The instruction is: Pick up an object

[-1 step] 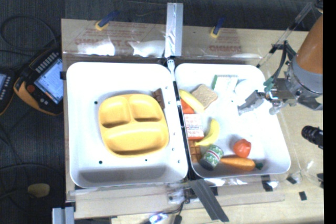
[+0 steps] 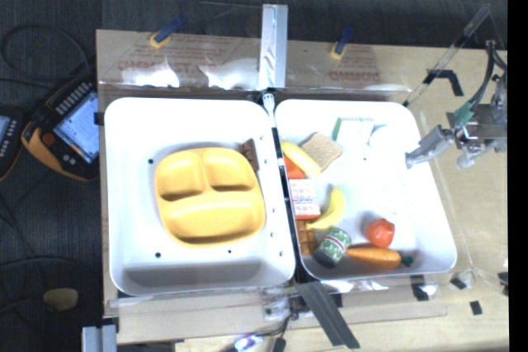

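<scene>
Gripper (image 2: 417, 152) at right bin's (image 2: 429, 202) outer edge, nothing seen between its tips; how wide it stands, cannot tell. Tomato (image 2: 380, 232), carrot (image 2: 373, 257), banana (image 2: 330, 210) lie below-left of it. Pickup not begun by the look of it: 0 objects lifted.

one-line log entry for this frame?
gripper: over right bin rim, holding nothing | tomato, carrot, banana: in bin
</scene>
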Available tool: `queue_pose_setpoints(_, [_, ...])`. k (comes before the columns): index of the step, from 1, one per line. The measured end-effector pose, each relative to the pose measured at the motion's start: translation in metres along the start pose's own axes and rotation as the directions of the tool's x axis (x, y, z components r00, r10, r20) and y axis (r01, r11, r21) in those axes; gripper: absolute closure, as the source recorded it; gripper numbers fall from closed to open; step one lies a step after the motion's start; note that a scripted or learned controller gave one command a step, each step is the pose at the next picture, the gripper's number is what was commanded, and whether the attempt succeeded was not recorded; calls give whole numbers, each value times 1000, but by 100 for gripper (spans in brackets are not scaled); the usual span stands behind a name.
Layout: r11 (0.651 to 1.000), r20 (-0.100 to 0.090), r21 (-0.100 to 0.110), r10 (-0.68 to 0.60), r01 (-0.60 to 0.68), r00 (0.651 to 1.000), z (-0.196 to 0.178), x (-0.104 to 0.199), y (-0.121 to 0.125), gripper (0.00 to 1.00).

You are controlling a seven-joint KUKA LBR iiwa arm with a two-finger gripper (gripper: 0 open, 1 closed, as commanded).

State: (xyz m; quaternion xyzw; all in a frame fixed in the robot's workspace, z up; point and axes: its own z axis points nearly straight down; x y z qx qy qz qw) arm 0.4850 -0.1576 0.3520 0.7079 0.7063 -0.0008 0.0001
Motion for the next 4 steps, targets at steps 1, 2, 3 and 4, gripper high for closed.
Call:
queue_pose_setpoints(1, [999,-3,2,-49,49,999,145,-12,3,0])
queue_pose_setpoints(2, [987,-1,-8,160,-160,987,263,29,71,0])
queue_pose_setpoints(3, [987,-3,-9,159,-159,987,254,29,72,100])
queue_pose_setpoints(4, [886,-4,-16,464,-464,886,260,58,51,100])
